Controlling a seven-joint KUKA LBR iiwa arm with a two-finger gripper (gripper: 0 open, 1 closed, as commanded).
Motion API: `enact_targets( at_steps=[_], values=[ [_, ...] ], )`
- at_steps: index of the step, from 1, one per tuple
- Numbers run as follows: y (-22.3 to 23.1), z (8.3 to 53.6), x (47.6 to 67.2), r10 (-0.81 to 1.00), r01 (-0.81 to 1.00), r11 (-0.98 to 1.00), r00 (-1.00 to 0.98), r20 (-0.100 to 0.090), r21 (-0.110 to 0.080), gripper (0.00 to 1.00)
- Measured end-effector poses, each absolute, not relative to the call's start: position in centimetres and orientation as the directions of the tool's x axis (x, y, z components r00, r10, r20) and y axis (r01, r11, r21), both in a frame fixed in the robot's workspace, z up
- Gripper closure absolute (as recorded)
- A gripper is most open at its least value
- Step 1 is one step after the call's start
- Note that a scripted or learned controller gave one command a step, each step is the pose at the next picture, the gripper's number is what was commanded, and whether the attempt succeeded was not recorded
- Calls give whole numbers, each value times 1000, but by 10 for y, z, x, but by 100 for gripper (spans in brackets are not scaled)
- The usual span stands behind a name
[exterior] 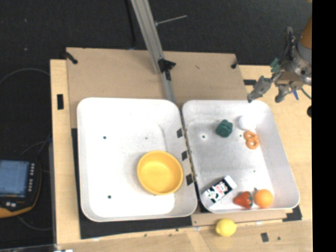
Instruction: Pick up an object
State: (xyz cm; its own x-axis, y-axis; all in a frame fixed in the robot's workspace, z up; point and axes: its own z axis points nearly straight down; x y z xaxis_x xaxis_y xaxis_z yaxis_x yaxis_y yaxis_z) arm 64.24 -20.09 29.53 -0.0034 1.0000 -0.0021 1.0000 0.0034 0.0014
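Observation:
My gripper (270, 92) hangs at the upper right, just past the far right corner of the right bin (231, 164), with its two fingers spread open and nothing between them. In the right bin lie a green block (225, 128), a white ball (247, 122), an orange pretzel-shaped piece (252, 139), a black-and-white carton (219, 189), a red pepper (242, 199) and an orange (263, 198). A yellow bowl (159, 171) sits in the left bin (115, 140), near its front right.
A lemon (226, 227) lies on the bench in front of the right bin. A grey metal pole (151, 35) slants up from behind the bins. A handheld pendant (16, 185) rests at the far left.

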Motion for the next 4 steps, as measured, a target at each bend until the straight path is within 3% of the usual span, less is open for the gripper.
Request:
enact_targets(
  at_steps=[1, 2, 4],
  values=[
    [-201, 295, 642, 1000, 1000, 4, -4, -3, 1, 0],
    [-204, 240, 631, 1000, 1000, -1, 1, -2, -5, 0],
    [-209, 157, 630, 1000, 1000, -2, 2, -3, -3, 0]
  ],
)
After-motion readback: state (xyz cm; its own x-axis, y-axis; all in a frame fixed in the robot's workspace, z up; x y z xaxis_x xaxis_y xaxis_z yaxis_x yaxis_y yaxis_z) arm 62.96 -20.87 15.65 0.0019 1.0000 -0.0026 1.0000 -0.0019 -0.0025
